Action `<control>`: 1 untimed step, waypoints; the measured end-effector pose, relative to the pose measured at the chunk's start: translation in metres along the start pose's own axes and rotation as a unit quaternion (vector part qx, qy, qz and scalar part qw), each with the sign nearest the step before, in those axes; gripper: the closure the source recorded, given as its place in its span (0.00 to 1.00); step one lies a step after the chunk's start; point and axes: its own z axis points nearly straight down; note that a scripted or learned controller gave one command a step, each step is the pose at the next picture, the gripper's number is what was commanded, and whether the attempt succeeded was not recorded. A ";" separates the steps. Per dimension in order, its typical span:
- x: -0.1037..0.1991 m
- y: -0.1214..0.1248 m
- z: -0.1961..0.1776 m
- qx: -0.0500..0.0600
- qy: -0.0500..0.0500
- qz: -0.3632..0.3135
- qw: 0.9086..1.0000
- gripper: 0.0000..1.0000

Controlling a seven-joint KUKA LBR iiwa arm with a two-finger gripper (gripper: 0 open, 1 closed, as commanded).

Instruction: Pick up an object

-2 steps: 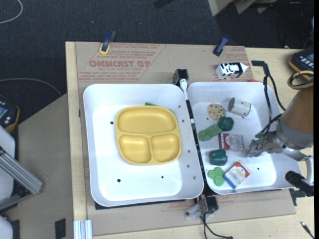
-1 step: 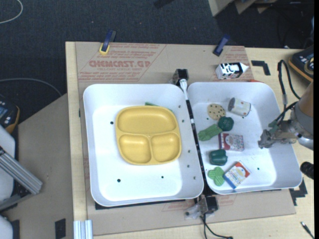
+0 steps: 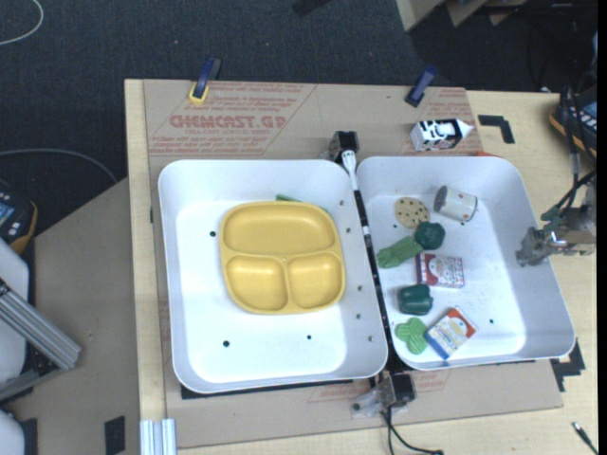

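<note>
While reaching in from the right, gripper [image 3: 539, 246] is hovering at right bin [image 3: 531, 192] rim; arm cut off, finger state unclear.

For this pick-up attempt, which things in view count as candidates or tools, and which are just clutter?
Job:
gripper at the right bin's right rim
cookie
grey can
green toys
red-and-white packet
small carton

Lying about:
yellow divided tray in the left bin
black-and-white box on the bench
blue clamps

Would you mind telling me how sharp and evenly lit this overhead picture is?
Camera view: soft overall, label text on the small packets unreadable; lighting even, both white bins bright without harsh glare; the hand at the right bin's rim looks blurred; surrounding floor dark.
</note>
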 end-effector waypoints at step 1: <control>0.000 0.001 -0.008 0.002 0.001 0.000 1.000 1.00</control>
